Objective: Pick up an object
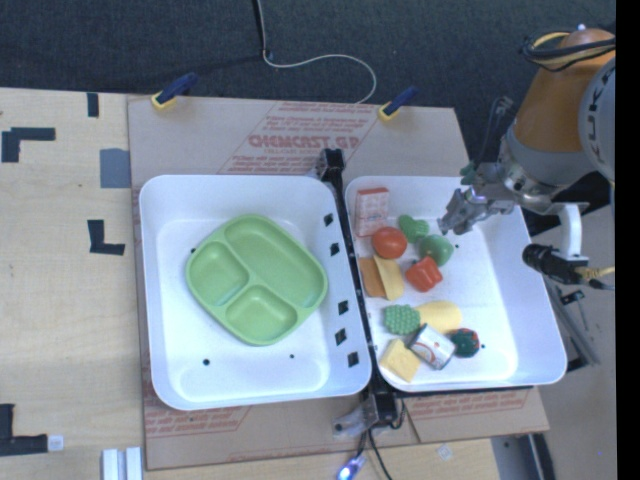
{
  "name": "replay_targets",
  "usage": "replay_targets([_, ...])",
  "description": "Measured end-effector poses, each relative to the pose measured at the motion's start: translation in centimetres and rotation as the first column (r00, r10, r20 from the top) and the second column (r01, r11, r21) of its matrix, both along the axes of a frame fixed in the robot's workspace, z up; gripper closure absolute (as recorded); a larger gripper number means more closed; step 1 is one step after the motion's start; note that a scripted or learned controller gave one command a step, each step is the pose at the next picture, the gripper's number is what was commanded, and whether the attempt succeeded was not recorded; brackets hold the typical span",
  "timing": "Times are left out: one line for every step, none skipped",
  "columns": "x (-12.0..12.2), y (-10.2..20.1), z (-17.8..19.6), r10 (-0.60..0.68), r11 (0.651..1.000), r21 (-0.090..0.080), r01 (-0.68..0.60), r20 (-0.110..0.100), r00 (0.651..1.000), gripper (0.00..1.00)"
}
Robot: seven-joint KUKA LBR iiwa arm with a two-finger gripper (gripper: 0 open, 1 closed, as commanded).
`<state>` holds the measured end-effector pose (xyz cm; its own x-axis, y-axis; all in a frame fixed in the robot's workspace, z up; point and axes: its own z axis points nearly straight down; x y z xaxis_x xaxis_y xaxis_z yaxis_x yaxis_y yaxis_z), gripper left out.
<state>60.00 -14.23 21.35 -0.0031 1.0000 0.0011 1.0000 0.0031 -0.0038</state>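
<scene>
Dark carpet fills the far part of the scene, with a thin white cable looping across it. Nearer lies a wooden bench marked with black tape pieces, and on it a brown cardboard sheet held by two blue-and-yellow clamps at its far corners.

Two shallow white bins sit side by side on the cardboard. In the left bin rests a light green divided plate, turned at an angle, its three compartments bare.

In the right bin lies a cluster of toy foods. At the far left corner stands a small pink-and-white carton. Just near of it is a red tomato, with a dark green vegetable to its right and another green piece beside that. A red pepper sits near of these. An orange slab and a yellow slab lie together against the left wall. Nearer still are a bumpy green piece, a yellow lemon-like shape, a yellow wedge, a small can on its side, and a round red-and-green item.

From the right, the grey arm with its orange band reaches over the far right part of that bin. Its gripper hangs just above the green pieces; whether it is spread or pinched together cannot be told, and nothing shows between its tips.
</scene>
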Motion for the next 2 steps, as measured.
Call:
replay_targets([-3.8,3.8,-0.5,0.0,1.0,0.0,0.0,0.0,1.0,1.0])
replay_targets([-6.7,8.1,1.8,0.002,1.0,0.001,-0.002,0.002,1.0,1.0])
